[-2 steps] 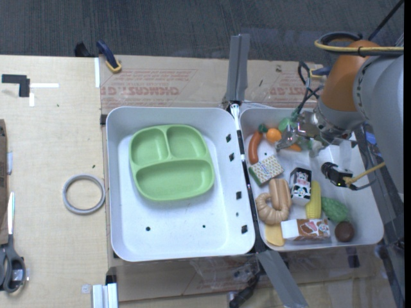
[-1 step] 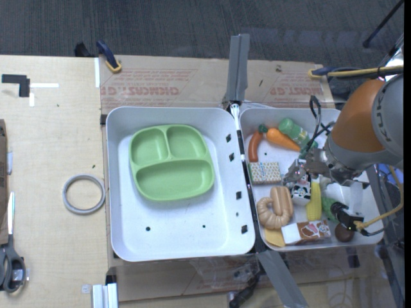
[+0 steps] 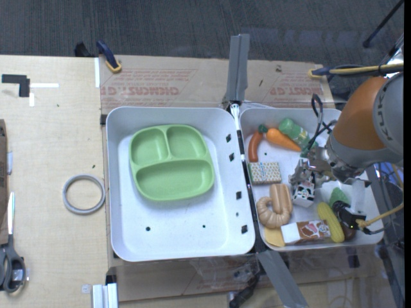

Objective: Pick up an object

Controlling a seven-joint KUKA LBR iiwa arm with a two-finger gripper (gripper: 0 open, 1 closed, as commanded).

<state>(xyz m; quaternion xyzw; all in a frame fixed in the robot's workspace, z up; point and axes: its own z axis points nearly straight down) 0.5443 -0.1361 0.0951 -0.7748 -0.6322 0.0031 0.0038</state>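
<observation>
The fingers (image 3: 304, 183) are down in the right bin (image 3: 372, 236), too cluttered to tell whether apart or together, just above a black-and-white toy (image 3: 303, 194), beside the waffle (image 3: 265, 171) and pretzel (image 3: 276, 207). The left bin (image 3: 115, 191) holds 1 green plate (image 3: 171, 162).

Two bins sit side by side on the table (image 3: 51, 146). Left bin (image 3: 122, 223) holds a divided plate (image 3: 171, 162), toward its back-left. Right bin (image 3: 257, 117): toy carrot (image 3: 282, 138) at back w/ sausage (image 3: 255, 146) just left; waffle (image 3: 265, 171) in front of them; pretzel (image 3: 275, 205) nearer front; corn cob (image 3: 331, 221) front-right. Tape ring (image 3: 83, 193) lies left of the bins; scissors (image 3: 11, 265) at far-left front.
</observation>
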